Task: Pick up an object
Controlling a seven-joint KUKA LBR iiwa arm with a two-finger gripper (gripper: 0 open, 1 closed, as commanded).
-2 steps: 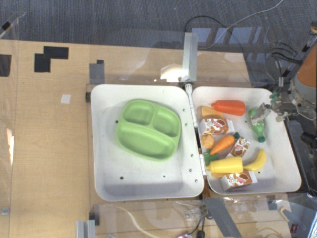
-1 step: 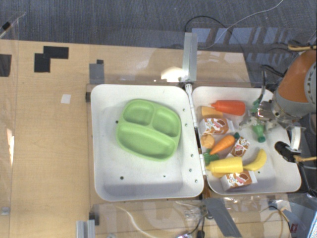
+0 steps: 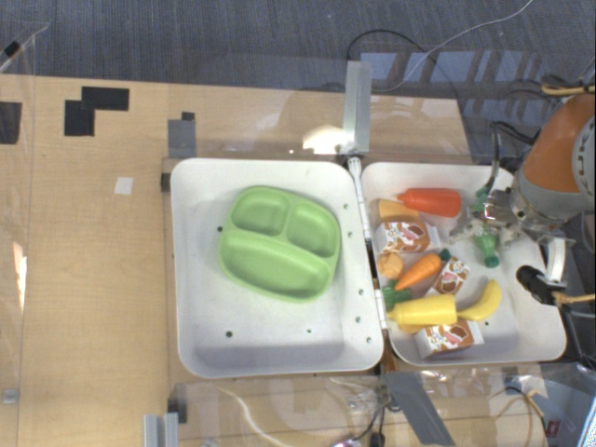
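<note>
Two shallow white bins sit side by side on a pale wooden bench [image 3: 84, 250]. The left bin [image 3: 200, 333] carries a green divided plate [image 3: 279, 242] with three compartments, lying slightly askew near the bin's middle. The right bin [image 3: 535, 338] holds the loose items: an orange-red bottle [image 3: 430, 201] along the far side, an orange wedge [image 3: 395, 211] beside it, a printed carton [image 3: 404, 238], a carrot [image 3: 416, 273] with green top, a small square packet [image 3: 453, 275], a yellow corn-like piece [image 3: 424, 312], a banana [image 3: 483, 300] and a second carton [image 3: 447, 338] nearest the front wall.

My gripper [image 3: 486, 234] is over the right bin's far right part, above a small green object [image 3: 487, 248] just beside the banana's upper end. I cannot tell from this angle how the gripper is set, nor whether it touches anything. My arm [image 3: 563, 156], orange at the band, enters from the right.

Black square markers [image 3: 93, 108] are stuck on the bench top. A metal bracket [image 3: 358, 105] stands behind the join of the bins. Beyond the bench lies dark grey carpet [image 3: 186, 17], crossed by a cable [image 3: 438, 40].
</note>
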